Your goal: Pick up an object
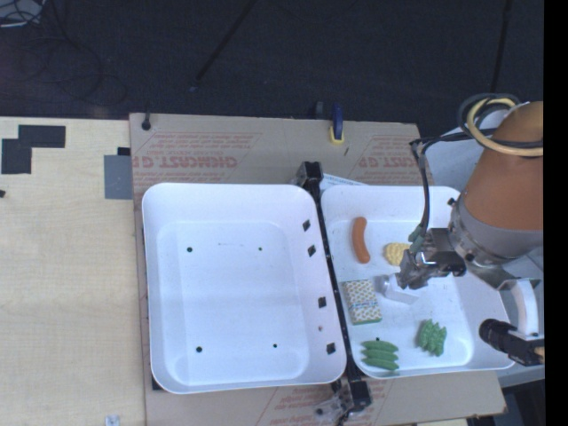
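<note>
The right bin [390, 193] holds several small things: an orange sausage [360, 239], a yellow piece [395, 254], a pale checkered block [361, 301], green pea pods [381, 354] and a green leafy piece [431, 336]. My gripper [406, 278] hangs low over the middle of this bin, just below and right of the yellow piece and to the right of the checkered block. A small pale shape lies right under its tip. I see nothing clearly held.
The left bin [151, 238] sits beside the right one, with a black divider [321, 264] between them. Both rest on a cardboard sheet [231, 153]. The arm's grey and orange body [506, 193] covers the right bin's right side.
</note>
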### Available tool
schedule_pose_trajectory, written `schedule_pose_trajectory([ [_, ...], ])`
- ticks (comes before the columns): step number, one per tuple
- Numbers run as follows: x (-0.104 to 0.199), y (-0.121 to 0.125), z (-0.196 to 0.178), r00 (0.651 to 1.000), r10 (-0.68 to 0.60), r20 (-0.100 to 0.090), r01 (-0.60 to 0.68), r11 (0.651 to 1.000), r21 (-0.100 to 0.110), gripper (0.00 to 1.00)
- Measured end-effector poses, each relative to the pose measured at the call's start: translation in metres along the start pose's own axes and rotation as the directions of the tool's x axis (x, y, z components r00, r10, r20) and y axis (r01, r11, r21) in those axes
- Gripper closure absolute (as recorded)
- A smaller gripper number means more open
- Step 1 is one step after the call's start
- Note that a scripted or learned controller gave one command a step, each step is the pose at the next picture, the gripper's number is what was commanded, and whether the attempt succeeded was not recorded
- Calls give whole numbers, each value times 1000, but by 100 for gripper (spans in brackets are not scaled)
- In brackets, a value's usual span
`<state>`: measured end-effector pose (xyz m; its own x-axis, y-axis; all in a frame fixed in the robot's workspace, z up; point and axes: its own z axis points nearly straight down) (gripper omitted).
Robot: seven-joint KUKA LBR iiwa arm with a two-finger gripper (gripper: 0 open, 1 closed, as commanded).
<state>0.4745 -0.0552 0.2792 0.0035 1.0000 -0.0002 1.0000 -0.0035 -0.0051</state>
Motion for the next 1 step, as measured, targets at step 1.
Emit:
schedule_pose_trajectory([
  [1,61,45,-82,1000,-11,-1,11,1000,-13,100],
])
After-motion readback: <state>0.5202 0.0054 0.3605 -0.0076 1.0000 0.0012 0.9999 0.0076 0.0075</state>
